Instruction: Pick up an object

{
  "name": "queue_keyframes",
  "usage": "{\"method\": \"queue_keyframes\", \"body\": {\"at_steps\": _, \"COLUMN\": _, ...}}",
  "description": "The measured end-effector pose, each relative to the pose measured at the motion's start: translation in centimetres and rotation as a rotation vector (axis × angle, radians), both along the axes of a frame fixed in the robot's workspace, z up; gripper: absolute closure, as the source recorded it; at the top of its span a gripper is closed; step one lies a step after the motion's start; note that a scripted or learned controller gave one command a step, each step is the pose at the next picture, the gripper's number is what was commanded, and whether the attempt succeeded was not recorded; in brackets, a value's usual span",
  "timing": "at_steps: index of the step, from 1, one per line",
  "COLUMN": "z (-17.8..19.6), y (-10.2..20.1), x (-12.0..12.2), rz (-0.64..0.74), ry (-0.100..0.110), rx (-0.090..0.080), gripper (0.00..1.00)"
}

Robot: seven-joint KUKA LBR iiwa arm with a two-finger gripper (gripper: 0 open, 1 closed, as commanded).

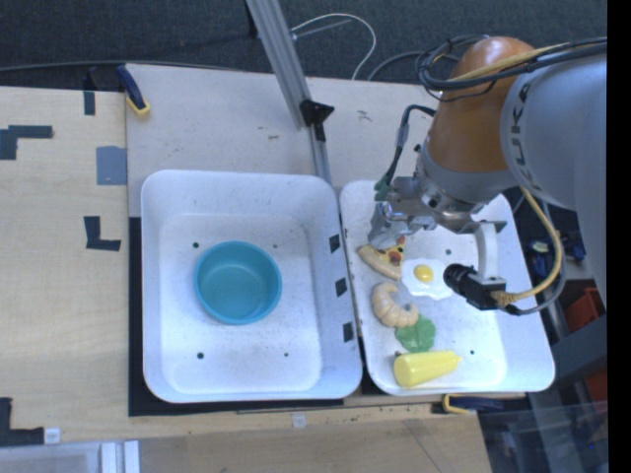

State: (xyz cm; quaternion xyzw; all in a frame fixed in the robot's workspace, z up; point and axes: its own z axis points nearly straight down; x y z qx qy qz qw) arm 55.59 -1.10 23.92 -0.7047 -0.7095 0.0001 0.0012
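A: Toys crowd the right bin (527,358), just below the tool (392,233). Closest is a tan banana-like piece (378,261), touching distance under the tip.

B: How would it handle?

A: Probably light, stiff plastic, a bit slick. I'd pinch it across its narrow middle. Its long axis slants from beneath the tool down toward the fried egg toy (424,278).

B: Is the tool open?

A: Cannot tell; the wrist hides that, and nothing visible sits gripped in it.
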Motion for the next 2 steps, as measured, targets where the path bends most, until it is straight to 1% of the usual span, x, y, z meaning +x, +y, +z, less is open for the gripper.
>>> {"method": "queue_keyframes", "body": {"at_steps": 1, "z": -0.7, "y": 4.5, "x": 0.1, "rz": -0.001, "ry": 0.002, "rx": -0.001, "gripper": 1.00}}
{"method": "queue_keyframes", "body": {"at_steps": 2, "z": -1.9, "y": 10.0, "x": 0.6, "rz": 0.000, "ry": 0.001, "rx": -0.001, "gripper": 1.00}}
